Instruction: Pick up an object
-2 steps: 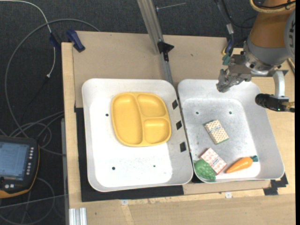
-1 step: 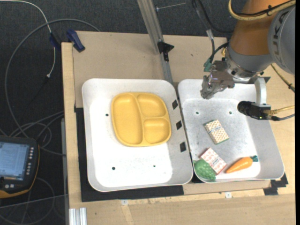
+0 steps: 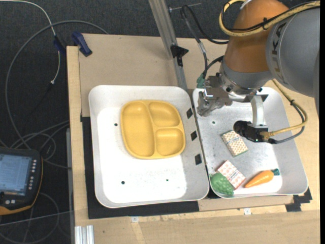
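My gripper [image 3: 207, 105] hangs over the upper left part of the right bin [image 3: 289, 136], close to the divide between the bins. It stands above bare bin floor. A tan patterned box [image 3: 234, 143] lies in the middle of that bin, below and to the right of the gripper. Near the front edge lie a small red-and-white patterned packet [image 3: 231, 173], a green vegetable toy [image 3: 222, 183] and an orange carrot toy [image 3: 260, 178]. All of these lie loose on the bin floor.
A yellow three-compartment plate [image 3: 152, 128] rests in the left bin [image 3: 101, 151]. A metal pole [image 3: 165, 24] rises behind the bins. Black clips [image 3: 194, 135] sit along the divide. Cables and a tablet [image 3: 18, 179] lie off the bench at left.
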Controlling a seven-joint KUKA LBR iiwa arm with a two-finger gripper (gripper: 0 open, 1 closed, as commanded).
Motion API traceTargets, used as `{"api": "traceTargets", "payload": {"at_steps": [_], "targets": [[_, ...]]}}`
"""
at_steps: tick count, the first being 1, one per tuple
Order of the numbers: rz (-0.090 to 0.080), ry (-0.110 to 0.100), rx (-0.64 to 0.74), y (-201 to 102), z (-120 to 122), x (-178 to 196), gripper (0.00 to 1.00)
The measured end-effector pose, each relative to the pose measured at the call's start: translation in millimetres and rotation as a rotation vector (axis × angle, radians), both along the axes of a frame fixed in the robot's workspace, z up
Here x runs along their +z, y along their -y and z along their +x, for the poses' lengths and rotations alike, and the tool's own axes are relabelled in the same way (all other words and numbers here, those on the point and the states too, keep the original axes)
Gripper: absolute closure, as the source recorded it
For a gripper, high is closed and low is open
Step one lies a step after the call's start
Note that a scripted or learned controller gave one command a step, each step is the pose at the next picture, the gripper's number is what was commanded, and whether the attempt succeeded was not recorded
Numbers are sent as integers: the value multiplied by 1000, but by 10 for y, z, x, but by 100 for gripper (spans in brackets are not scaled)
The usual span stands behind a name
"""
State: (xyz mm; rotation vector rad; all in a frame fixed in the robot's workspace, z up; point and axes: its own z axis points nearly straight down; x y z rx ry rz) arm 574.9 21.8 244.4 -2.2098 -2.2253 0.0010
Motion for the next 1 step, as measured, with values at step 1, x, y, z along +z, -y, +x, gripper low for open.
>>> {"api": "traceTargets", "payload": {"at_steps": [1], "targets": [[0, 1, 0, -532, -109, 31, 100]]}}
